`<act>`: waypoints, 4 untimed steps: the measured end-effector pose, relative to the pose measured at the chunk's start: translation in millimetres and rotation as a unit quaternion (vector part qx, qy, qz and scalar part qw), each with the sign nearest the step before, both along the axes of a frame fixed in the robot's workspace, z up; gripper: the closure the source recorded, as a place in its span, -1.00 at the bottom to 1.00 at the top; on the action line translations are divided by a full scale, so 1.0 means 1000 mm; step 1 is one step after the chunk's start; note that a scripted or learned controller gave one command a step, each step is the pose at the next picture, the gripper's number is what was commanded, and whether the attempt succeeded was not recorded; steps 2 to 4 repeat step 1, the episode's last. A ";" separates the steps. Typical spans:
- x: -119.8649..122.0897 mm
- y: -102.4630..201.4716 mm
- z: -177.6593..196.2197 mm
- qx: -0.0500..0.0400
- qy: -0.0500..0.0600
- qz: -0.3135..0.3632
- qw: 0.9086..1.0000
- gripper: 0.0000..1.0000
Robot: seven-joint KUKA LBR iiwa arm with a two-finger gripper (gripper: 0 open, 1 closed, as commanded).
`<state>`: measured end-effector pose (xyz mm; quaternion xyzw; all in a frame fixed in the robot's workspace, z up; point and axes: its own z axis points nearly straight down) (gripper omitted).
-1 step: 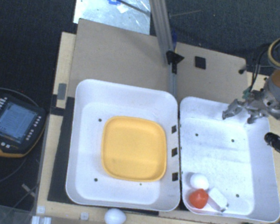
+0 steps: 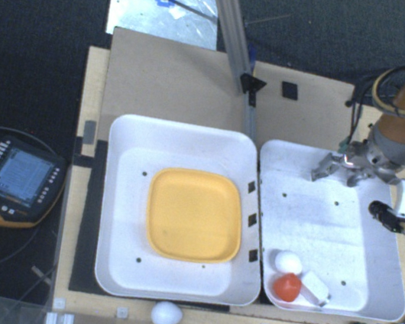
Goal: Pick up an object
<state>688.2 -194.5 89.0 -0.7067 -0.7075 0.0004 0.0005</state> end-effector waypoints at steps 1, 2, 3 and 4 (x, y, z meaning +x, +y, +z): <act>0.001 0.000 0.013 -0.001 -0.002 0.001 1.000 1.00; 0.001 0.000 0.013 -0.001 -0.002 0.001 1.000 1.00; 0.001 0.000 0.013 -0.001 -0.002 0.001 1.000 1.00; 0.001 0.000 0.013 -0.001 -0.002 0.001 1.000 1.00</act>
